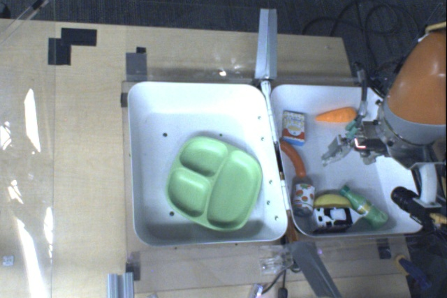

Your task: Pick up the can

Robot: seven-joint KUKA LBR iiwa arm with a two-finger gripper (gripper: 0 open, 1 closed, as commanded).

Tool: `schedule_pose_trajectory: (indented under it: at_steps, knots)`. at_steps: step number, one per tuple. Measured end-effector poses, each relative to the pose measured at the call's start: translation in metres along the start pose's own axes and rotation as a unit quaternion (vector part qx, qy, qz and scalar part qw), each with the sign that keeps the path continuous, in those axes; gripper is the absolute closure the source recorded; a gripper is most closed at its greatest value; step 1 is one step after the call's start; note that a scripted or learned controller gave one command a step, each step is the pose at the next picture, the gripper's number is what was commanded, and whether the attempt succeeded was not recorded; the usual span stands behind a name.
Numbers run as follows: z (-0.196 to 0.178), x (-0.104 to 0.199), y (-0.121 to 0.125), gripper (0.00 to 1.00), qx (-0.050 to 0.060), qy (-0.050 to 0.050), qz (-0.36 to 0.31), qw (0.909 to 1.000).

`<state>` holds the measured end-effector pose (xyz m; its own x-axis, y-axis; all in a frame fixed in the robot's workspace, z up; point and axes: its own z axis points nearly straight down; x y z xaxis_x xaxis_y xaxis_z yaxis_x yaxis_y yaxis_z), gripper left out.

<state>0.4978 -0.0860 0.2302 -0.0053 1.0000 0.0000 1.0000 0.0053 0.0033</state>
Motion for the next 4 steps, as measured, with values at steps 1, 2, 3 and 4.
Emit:
schedule_pose_trajectory:
  at_steps: [1, 2, 3, 4]
  knots:
    - [0.054, -0.024, -0.01, 0.0, 0.0, 0.0, -0.097, 0.9952]
    - [0.038, -0.066, 0.004, 0.0, -0.001, -0.001, -0.084, 0.9965]
    - [0.135, -0.115, 0.011, 0.0, -0.003, -0.001, -0.084, 0.9964]
    - [0.142, -0.118, 0.092, 0.0, -0.004, -0.001, -0.009, 1.0]
